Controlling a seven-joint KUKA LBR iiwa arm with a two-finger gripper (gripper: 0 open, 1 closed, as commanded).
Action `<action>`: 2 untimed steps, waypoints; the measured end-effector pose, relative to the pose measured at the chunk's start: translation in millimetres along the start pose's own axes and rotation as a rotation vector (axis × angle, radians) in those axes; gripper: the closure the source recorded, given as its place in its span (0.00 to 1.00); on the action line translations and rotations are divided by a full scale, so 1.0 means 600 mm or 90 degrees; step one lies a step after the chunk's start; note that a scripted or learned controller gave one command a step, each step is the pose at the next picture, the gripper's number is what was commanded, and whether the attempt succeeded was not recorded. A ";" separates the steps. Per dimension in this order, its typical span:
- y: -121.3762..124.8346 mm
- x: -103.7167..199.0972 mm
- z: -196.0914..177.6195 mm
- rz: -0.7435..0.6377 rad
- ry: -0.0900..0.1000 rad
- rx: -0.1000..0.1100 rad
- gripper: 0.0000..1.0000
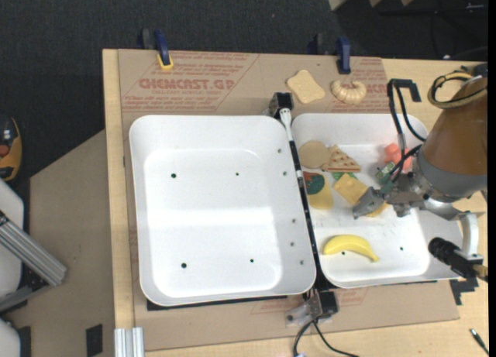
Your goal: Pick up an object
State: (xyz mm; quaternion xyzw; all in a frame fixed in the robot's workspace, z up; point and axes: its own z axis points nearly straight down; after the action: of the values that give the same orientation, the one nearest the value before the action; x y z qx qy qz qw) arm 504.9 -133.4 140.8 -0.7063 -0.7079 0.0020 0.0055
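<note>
The right bin (403, 264) holds several toy foods. A yellow banana (350, 247) lies near its front edge. A yellow cheese block (349, 189) sits mid-bin, beside a pizza slice (341, 162) and a tan round cookie (313, 152). Against the left wall are a teal round piece (314, 183) and a small yellow piece (320, 199). A red piece (394, 151) and a green piece (385, 170) lie by the arm. My gripper (370, 206) hangs low over the bin's middle, just right of the cheese block, with a bit of yellow (378, 209) showing under it.
The left bin (147, 193) lies to the left, sharing a raised divider (298, 193) with the right one. A bread slice (304, 86) and a ring-shaped pastry (349, 90) rest on the board behind the bins. Black cables (399, 115) hang beside the arm.
</note>
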 end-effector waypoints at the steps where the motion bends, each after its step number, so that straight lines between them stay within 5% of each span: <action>1: 0.148 -0.035 0.095 -0.001 -0.004 -0.011 0.00; 2: 0.256 -0.002 0.092 -0.001 -0.003 -0.007 0.00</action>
State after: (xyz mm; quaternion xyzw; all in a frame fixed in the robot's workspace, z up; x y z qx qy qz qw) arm 658.0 -134.2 84.1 -0.7055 -0.7087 -0.0002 -0.0003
